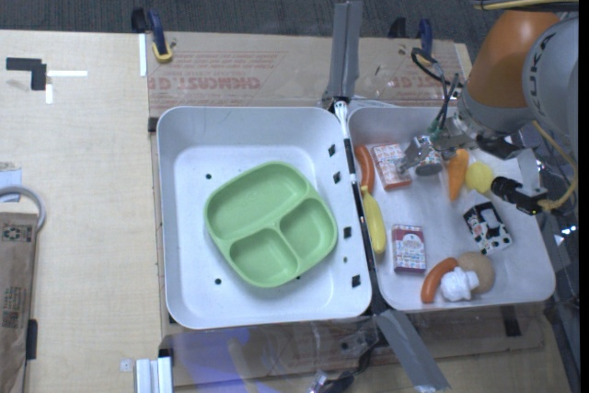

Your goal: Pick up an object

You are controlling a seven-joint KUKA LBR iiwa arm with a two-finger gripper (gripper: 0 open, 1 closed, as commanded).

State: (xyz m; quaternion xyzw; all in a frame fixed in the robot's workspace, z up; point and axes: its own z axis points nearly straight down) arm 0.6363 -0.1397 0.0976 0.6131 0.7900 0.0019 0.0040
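My gripper [424, 154] is low in the back of the right bin [529, 290], reaching in from the right. It hovers at the right edge of a pink and white box [388, 167], with an orange carrot [456, 177] and a yellow piece [479, 176] just to its right. An orange sausage [365, 167] and a yellow banana [375, 223] lie along the bin's left wall. Nearer the front are a red card box [409, 249], a black and white piece [487, 228], another sausage [435, 281] and a white and tan mushroom [467, 275].
The left bin [184, 290] holds a green divided plate [270, 224]. A grey divider rail [347, 51] runs between the bins at the back. Cables and the arm's body [520, 60] crowd the back right. A brown paper bag [17, 281] lies at the bench's far left.
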